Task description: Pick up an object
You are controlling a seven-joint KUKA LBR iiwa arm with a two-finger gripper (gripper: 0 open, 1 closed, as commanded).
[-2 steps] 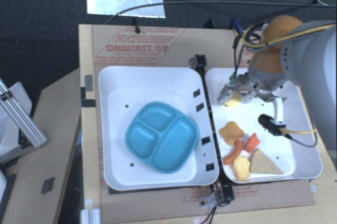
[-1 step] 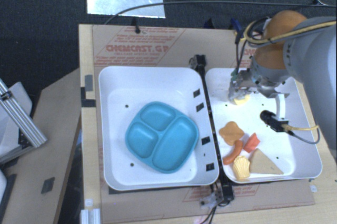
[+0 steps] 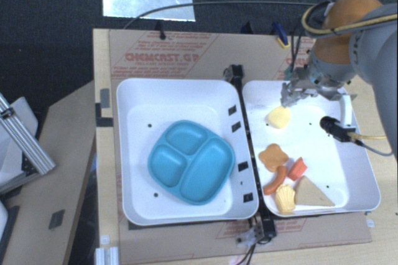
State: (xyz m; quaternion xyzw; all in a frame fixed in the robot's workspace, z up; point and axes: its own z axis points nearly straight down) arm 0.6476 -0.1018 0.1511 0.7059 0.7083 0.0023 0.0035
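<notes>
Gripper [image 3: 291, 97] hovers just above the pale yellow piece [image 3: 278, 117] at the back of the right bin [image 3: 364, 180], its opening too blurred for me to call, so I want it centred over that piece before descending.

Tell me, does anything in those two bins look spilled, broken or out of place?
Nothing stands out. The blue plate lies flat, turned a bit askew, in the left bin. The toy foods cluster unspilled in the right bin, one pale piece apart.
</notes>
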